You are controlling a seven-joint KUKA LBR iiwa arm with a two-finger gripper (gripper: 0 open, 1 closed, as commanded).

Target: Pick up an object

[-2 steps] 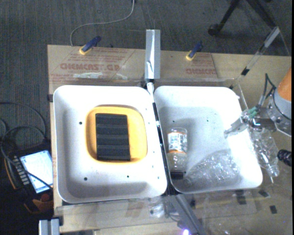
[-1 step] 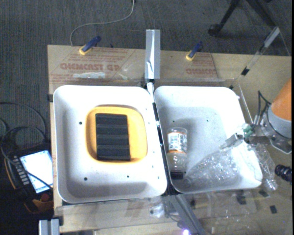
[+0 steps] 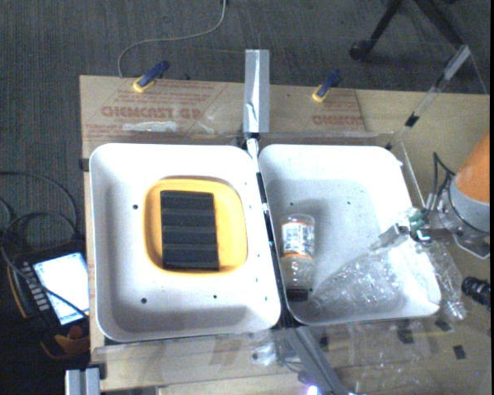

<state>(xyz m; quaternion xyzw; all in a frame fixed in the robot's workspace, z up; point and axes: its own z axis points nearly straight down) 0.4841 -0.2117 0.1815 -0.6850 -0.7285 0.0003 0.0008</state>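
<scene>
The gripper (image 3: 413,225) sits at the right bin's (image 3: 337,159) right edge; its jaw state cannot be told. The small bottle (image 3: 297,249) lies well apart, leftward.

Grey arm (image 3: 469,208) with orange band

A tray (image 3: 196,229) lies in the left bin (image 3: 115,220). In the right bin (image 3: 354,179), a bottle (image 3: 297,249) lies at the left, a crumpled bag (image 3: 366,282) near right.
</scene>
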